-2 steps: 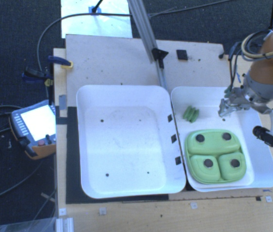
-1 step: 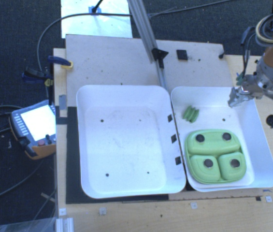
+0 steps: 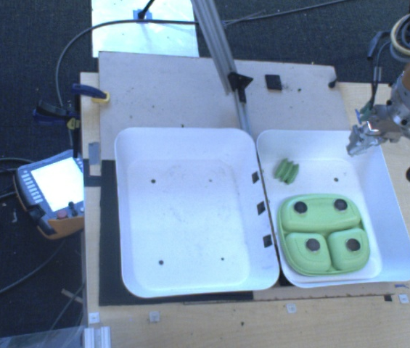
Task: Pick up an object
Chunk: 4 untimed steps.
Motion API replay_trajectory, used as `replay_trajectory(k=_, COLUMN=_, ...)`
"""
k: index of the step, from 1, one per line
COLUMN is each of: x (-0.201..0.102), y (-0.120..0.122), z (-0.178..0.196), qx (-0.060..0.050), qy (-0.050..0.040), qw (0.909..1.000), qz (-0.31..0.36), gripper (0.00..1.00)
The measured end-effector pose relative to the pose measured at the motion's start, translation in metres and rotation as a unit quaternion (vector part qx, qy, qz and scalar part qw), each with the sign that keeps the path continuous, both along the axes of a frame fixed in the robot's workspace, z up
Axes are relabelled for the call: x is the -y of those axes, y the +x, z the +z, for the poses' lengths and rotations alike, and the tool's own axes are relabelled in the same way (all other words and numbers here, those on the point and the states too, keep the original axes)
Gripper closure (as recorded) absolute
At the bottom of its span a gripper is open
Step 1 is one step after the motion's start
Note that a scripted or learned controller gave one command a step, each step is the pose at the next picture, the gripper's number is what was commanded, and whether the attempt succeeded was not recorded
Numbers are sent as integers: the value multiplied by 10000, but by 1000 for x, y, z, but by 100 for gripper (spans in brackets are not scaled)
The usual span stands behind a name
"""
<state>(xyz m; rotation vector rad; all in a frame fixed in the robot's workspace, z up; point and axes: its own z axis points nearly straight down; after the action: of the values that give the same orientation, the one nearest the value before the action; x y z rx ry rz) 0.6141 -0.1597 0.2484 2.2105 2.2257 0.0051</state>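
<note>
1. At the far left of the frame, off the bench, a handheld control pendant (image 3: pixel 51 192) with a lit screen lies on the dark floor among black cables.
2. Left of centre sits the left bin (image 3: pixel 128 154), white and shallow, showing a few small dark holes in its floor.
3. Right of centre, the right bin (image 3: pixel 390 194) touches the left one along a seam marked by small black clips.
4. In the upper part of the right bin lies a small green ribbed object (image 3: pixel 287 170), tilted slightly, made of a few short parallel ridges.
5. Below it, filling the lower half of that bin, is a large light-green moulded tray (image 3: pixel 324 234) with three rounded compartments, each bearing a dark spot.
6. At the upper right, the gripper (image 3: pixel 360 141) hangs over the right bin's upper right edge, well apart from the ribbed object, which lies to its lower left; nothing stands between them.
7. Whether its fingers are spread or closed cannot be told.
</note>
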Motion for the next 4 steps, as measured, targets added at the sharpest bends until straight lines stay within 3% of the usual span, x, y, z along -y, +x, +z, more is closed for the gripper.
replay_trajectory(k=3, x=-155, y=30, z=0, qx=-6, qy=16, qw=10000, qz=19, gripper=100)
replay_trajectory(k=4, x=-210, y=34, z=-17, qx=-22, qy=14, qw=10000, qz=17, gripper=100)
